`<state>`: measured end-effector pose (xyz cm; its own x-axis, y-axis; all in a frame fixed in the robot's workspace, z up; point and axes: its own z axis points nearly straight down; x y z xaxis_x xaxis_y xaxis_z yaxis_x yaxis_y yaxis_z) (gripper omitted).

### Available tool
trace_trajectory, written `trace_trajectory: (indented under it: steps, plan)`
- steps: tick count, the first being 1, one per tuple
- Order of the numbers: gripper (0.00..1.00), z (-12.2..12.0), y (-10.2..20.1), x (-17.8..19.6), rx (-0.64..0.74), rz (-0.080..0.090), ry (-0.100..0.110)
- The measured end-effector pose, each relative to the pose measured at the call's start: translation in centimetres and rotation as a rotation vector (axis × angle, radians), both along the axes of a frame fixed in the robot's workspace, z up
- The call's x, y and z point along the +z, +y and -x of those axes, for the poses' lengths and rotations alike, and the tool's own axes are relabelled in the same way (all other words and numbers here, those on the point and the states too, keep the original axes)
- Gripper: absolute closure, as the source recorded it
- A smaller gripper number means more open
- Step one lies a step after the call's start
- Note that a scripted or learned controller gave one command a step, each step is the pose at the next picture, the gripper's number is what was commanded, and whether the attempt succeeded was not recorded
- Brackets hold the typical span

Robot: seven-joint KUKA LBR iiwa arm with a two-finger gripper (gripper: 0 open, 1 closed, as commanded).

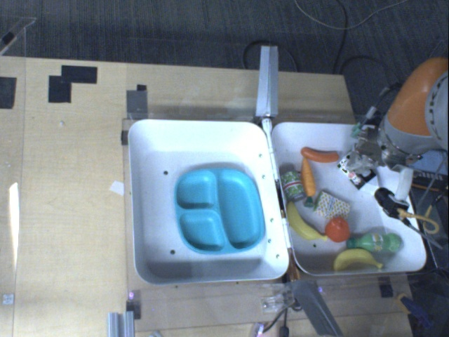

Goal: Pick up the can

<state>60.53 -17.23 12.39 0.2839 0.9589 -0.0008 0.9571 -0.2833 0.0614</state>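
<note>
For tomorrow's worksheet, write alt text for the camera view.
A grey arm with an orange band reaches from the right over the right bin, which holds a can, bananas, a carrot and other toy food. The left bin holds a blue divided tray.

Pale wood-grain worktop (70, 209), matt and smooth. Smooth white plastic for left bin (151, 188) and right bin (414, 255), faint sheen on walls. Glossy blue plastic on divided tray (217, 209). Shiny plastic on toy bananas (303, 225), tomato (337, 229) and green bottle (375, 242). Printed label around can (292, 186), metal not discernible. Brushed metal on bar (267, 83) between bins. Dark, rough carpet (175, 12) beyond.
</note>
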Motion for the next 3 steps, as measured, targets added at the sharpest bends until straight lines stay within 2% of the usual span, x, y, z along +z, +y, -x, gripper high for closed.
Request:
trace_trajectory:
  steps: [1,2,3]
  plan:
    - [1.00,-4.9,4.2,11.1,0.076,-0.014,0.051]
    - [0.00,-4.9,4.2,11.0,0.076,-0.014,0.053]
    - [0.00,-5.9,6.2,12.4,0.011,-0.017,0.054]
